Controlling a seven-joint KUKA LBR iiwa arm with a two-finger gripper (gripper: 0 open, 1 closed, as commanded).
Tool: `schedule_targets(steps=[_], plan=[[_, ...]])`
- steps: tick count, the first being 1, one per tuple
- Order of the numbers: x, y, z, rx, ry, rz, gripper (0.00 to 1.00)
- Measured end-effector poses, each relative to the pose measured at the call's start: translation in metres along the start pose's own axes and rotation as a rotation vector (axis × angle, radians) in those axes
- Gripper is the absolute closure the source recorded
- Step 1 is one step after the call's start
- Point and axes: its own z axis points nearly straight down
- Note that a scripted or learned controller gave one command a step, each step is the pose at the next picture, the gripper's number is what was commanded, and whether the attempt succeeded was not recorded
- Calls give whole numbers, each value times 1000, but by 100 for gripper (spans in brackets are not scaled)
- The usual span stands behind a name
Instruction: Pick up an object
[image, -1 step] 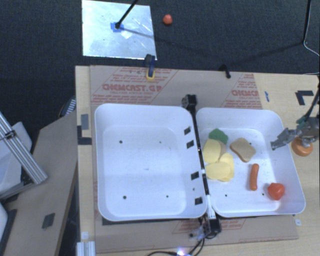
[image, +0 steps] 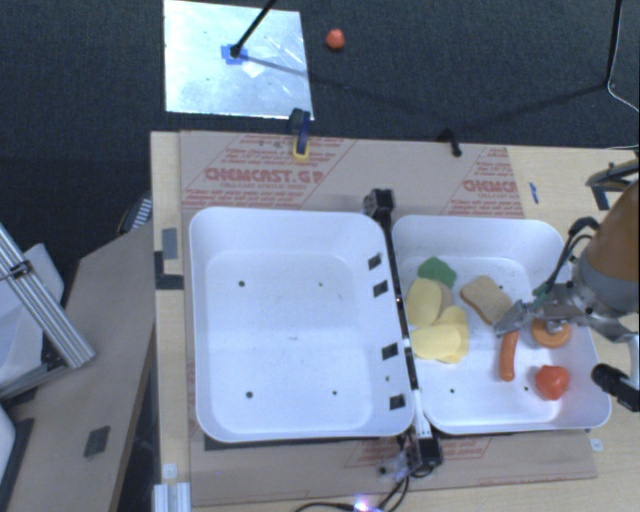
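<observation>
Toy food in the right bin, gripper low among it.

From the left: the left bin (image: 290, 320), then the right bin (image: 480, 238) holding a green piece (image: 437, 270), yellow slices (image: 437, 322), a bread slice (image: 486, 298), a sausage (image: 508, 356), an orange ring (image: 551, 333) and a tomato (image: 551, 381). The gripper (image: 527, 318) sits near the sausage's top; how wide it stands I cannot tell. The sausage looks light, stiff and smooth; best pinched across its middle.

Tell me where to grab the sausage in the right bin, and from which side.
Grip the sausage at its middle, fingers closing across its narrow width. It lies flat, long axis running near-to-far, so come straight down from above. The tomato sits close by its near end, so stay off that end.
</observation>
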Motion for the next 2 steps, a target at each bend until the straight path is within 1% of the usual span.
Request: schedule_targets(steps=[1,2], plan=[[28,11,38,-5,-9,0,0],[23,14,22,-21,-18,3,100]])
